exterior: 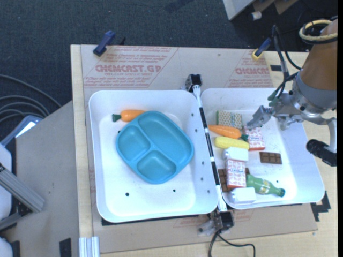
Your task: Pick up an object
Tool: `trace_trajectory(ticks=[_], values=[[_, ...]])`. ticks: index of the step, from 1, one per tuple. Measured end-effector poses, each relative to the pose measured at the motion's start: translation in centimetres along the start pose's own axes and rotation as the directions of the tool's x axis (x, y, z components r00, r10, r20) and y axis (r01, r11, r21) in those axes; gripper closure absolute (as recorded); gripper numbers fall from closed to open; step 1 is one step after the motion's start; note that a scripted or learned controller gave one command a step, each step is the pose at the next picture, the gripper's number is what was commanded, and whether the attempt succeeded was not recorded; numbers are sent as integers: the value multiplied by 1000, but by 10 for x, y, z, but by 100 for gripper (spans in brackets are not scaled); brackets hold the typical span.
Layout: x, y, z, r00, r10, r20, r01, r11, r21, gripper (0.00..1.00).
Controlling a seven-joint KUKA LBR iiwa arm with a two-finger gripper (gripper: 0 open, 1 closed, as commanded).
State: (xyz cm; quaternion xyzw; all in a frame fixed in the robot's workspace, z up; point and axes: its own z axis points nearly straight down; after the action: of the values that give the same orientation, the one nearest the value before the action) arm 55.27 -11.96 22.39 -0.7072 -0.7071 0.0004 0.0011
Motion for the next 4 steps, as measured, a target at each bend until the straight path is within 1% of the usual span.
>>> trace_trajectory(ticks=[1,2,3,4], values=[[-12,17,122,1000,1,3,-1,1000,-15,0],[-63,-45,122,1000,2,4,-2,1000,-9,0],[-17,-22,136,1000,-2,4,2,1000,-12,0],[-78,28,139,1000,0,2,0,1000,-3,0]])
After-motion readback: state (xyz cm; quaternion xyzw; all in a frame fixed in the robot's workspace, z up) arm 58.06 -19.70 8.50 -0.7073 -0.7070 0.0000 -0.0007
